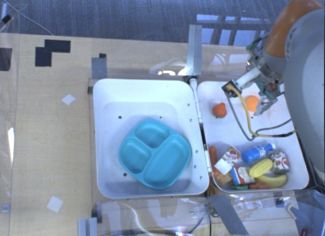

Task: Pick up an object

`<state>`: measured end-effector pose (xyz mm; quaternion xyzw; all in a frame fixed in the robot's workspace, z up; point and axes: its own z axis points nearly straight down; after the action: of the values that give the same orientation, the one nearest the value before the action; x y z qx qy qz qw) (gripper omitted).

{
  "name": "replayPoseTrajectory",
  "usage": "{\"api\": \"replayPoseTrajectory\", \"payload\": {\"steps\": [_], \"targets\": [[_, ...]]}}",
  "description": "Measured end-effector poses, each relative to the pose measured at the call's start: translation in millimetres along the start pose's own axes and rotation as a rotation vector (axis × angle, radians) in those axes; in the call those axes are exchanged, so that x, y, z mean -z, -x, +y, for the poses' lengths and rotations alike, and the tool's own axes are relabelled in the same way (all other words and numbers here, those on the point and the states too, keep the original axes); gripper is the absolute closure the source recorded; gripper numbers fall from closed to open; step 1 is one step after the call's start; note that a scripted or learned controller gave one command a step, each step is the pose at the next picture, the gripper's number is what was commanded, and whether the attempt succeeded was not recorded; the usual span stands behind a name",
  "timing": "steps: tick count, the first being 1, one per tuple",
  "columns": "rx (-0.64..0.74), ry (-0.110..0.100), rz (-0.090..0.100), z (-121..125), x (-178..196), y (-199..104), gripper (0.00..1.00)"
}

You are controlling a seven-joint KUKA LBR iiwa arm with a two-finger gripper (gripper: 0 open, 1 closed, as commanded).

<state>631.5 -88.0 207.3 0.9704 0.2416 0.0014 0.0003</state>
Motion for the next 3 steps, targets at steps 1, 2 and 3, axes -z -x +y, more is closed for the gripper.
{"api": "replayPoseTrajectory", "payload": {"steps": [1,2,3], "targets": [[-0.281,-0.002,0.001,2,-24,-19,0.0],[-0.282,-0.002,-0.003,1,-109,20,0.0],[-0.198,0.001,0.002,64,-47,0,0.0]]}}
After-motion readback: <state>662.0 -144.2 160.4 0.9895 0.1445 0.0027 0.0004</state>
